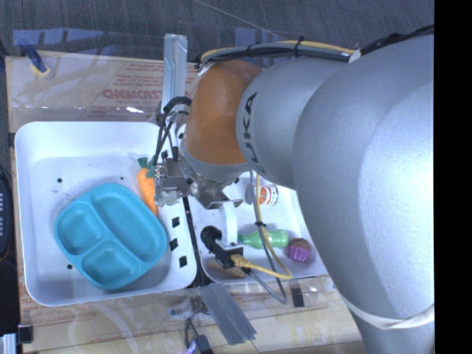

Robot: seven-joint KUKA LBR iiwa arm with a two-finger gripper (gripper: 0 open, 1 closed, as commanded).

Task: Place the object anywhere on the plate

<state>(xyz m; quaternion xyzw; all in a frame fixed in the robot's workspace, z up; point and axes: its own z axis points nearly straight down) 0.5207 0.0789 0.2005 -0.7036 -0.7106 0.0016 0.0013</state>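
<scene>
My gripper (166,185) sits low over the left white bin (37,153), right at the orange toy carrot (147,186) lying just beside the blue three-compartment plastic plate (110,234), likely for a pick. Can't tell the claw's state or whether it grips anything; the wrist hides it.

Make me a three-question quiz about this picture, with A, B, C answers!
1. Where is the plate? A left bin B right bin C floor
2. What colour is the plate? A red B blue C yellow
3. Where is the carrot now? A flat in the plate's middle B beside the plate, near the gripper C in the right bin

Answers: 1 A, it lies in the left bin. 2 B, it is light blue. 3 B, it is at the plate's upper right edge.
</scene>
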